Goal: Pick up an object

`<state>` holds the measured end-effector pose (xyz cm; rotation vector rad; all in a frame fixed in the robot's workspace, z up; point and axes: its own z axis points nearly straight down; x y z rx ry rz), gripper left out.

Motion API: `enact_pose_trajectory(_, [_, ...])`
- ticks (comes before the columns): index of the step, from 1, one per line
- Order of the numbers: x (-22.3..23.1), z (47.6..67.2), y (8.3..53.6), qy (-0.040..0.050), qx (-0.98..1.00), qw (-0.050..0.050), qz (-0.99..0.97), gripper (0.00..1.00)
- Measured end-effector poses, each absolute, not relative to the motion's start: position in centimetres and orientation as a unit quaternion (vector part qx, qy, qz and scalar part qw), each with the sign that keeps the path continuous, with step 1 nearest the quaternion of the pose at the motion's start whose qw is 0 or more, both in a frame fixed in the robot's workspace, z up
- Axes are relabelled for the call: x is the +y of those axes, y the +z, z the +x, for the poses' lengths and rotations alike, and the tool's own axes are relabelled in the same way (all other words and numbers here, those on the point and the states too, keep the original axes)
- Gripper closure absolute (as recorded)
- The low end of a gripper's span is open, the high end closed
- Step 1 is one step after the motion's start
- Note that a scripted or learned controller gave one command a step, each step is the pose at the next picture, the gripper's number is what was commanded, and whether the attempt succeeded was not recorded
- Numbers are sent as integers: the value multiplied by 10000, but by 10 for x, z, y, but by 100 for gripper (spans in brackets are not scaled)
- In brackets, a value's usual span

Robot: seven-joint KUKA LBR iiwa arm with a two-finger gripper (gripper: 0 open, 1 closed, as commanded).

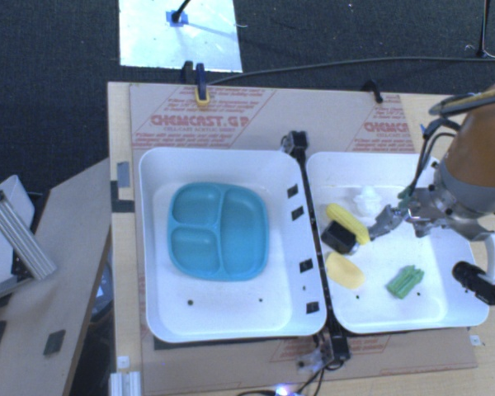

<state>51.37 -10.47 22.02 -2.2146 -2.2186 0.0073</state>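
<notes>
One end effector (grip state unclear), yellow block just beside its tip, right bin.

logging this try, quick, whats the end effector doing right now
end effector: cannot be told whether open or closed; low over the right bin, beside the yellow block, nothing seen in its grip.

Both bins look like smooth white plastic with a mild sheen. The teal plate is matt plastic (no glare on it). The bench sheet looks like printed cardboard, dull and flat. The yellow block and green piece look plastic.
</notes>
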Motion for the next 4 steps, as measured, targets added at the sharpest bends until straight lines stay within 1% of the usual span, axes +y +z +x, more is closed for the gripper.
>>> enact_pose_trajectory(1, [-105,516,225,-6,-7084,-6,-7058,0])
enact_pose_trajectory(2, [-98,512,179,6,-7077,12,-7065,0])
enact_pose_trajectory(3, [-104,519,125,9,-7073,16,-7069,0])
enact_pose_trajectory(4, [-104,521,84,-9,-7070,-11,-7072,0])
